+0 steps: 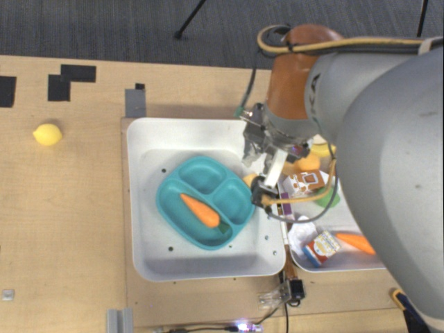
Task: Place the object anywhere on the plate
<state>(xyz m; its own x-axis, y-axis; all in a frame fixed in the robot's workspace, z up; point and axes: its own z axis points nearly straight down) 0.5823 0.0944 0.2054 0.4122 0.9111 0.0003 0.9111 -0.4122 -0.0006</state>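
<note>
A teal divided plate (201, 200) lies in the left white bin (149, 255). An orange carrot (200, 209) rests across the plate's middle, reaching into its lower compartment. My gripper (258, 159) hovers over the left bin's right side, just past the plate's right rim. A small yellow thing (248, 180) peeks out below the gripper, by the plate's edge; whether it is held is hidden.
The right bin (298, 259) holds a yellow item (309, 164), a brown-and-white carton (309, 182), something green (335, 194), a second carrot (358, 242) and a red-and-white packet (318, 249). A lemon (47, 134) lies on the bench at far left.
</note>
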